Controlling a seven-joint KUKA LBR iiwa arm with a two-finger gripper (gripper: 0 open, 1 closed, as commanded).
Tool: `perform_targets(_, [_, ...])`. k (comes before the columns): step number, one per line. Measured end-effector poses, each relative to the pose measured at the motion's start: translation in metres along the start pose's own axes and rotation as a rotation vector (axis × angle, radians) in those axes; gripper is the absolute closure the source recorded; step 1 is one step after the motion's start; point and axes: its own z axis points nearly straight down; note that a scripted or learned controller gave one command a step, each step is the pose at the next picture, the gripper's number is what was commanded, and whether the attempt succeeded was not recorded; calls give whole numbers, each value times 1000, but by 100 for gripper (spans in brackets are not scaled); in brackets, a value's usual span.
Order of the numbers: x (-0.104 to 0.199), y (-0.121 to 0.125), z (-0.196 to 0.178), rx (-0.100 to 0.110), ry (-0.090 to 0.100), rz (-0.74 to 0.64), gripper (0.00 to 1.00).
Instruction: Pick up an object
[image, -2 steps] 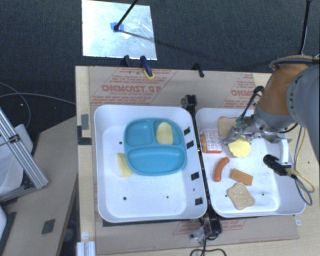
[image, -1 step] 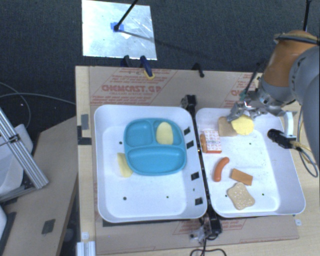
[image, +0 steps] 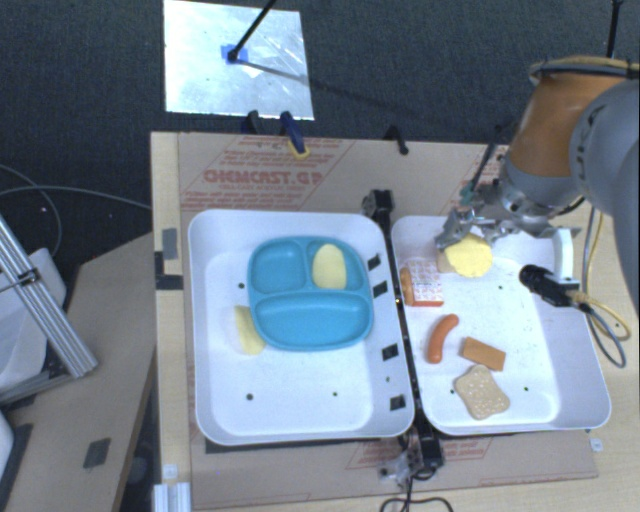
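Over the right bin (image: 585, 395), the gripper (image: 462, 232) touches a round yellow toy food piece (image: 470, 258); its grip state cannot be told. Being rounded, that piece could slip free.

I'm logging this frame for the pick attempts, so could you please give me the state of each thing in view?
Gripper: low over the right bin, at the yellow round piece.
Yellow round piece: in the right bin, under the gripper.
Blue plate: flat in the left bin.
Yellow oval: in the plate's upper right compartment.
Sausage: lying loose.
Bread slice: lying flat.
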Motion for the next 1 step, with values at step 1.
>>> perform_targets(1, [82,29,-29,-4,1,-4,100])
